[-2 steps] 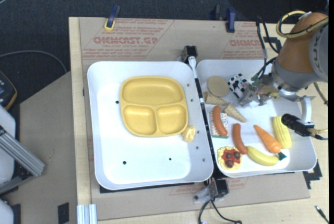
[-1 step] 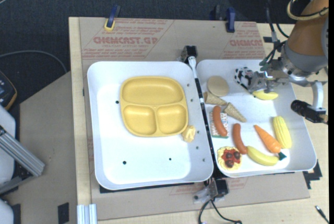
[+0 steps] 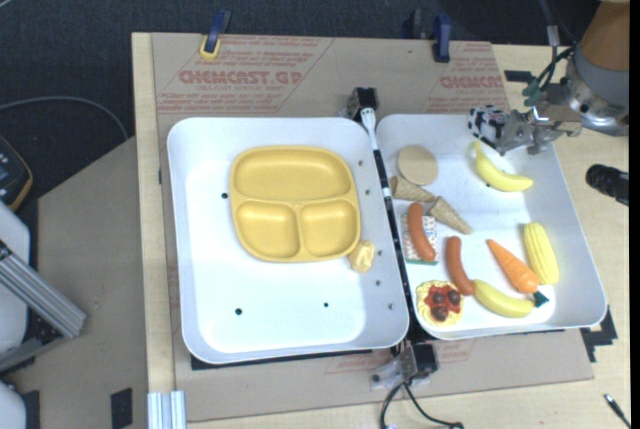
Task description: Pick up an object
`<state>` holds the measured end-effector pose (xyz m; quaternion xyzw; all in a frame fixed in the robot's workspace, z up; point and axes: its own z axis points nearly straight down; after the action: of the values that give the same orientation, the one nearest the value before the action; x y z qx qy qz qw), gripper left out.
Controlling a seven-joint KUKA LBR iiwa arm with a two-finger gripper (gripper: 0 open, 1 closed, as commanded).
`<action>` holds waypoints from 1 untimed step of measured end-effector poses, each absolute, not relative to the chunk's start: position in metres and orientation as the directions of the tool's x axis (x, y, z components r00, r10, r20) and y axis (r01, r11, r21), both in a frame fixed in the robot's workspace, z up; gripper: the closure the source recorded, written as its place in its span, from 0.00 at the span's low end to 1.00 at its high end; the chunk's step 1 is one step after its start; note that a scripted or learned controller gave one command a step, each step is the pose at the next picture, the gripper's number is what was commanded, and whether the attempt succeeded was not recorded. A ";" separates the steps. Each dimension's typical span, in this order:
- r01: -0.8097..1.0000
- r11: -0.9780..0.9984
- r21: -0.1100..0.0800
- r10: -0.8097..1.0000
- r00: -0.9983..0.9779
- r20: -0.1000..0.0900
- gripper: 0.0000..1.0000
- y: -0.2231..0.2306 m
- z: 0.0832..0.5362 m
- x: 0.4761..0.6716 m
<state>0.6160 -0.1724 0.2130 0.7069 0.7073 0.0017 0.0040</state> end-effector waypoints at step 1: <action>1.000 0.001 0.004 1.000 -0.001 -0.002 1.00 -0.173 0.226 0.617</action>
<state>0.6167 -0.1726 0.2256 0.7069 0.7073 0.0008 0.0019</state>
